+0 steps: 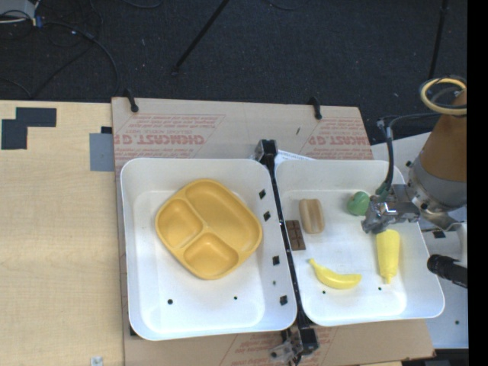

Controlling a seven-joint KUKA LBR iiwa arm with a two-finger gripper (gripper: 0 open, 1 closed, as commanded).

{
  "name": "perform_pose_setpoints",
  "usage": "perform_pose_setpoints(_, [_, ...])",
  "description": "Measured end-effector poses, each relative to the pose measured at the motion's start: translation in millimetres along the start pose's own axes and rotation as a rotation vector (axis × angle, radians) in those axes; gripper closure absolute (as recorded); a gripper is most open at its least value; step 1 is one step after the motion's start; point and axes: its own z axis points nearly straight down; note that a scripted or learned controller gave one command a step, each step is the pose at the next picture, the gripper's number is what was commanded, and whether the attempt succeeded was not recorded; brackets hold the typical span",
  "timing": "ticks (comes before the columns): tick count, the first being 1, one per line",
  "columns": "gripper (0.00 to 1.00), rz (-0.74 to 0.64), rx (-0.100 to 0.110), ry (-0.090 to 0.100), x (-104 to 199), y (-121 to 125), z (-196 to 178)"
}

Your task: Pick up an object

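The right bin (pixel 418 312) holds several small items: a tan loaf-shaped block (pixel 310 215), a green round piece (pixel 357 202), a yellow banana (pixel 334 276), and a long yellow corn-like piece (pixel 388 255). My gripper (pixel 379 216) hangs low over the bin's right side, between the green piece and the top end of the long yellow piece. It looks close to both, and I cannot make out whether it touches either. The arm's grey and orange body (pixel 446 155) rises behind it at the right edge.
A yellow divided plate (pixel 207 228) lies in the left bin (pixel 145 311). A small brown piece (pixel 294 235) rests against the black divider (pixel 278 227) between the bins. Cardboard (pixel 229 132) lies under both bins. A black cable (pixel 390 158) loops down to the gripper.
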Motion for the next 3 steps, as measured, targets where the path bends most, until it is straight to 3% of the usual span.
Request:
perform_pose_setpoints(2, [1.0, -0.004, 0.001, 0.001, 111.0, 40.3, -13.6])
perform_pose_setpoints(3, [1.0, -0.003, 0.003, 0.001, 158.0, 56.2, 0.3])
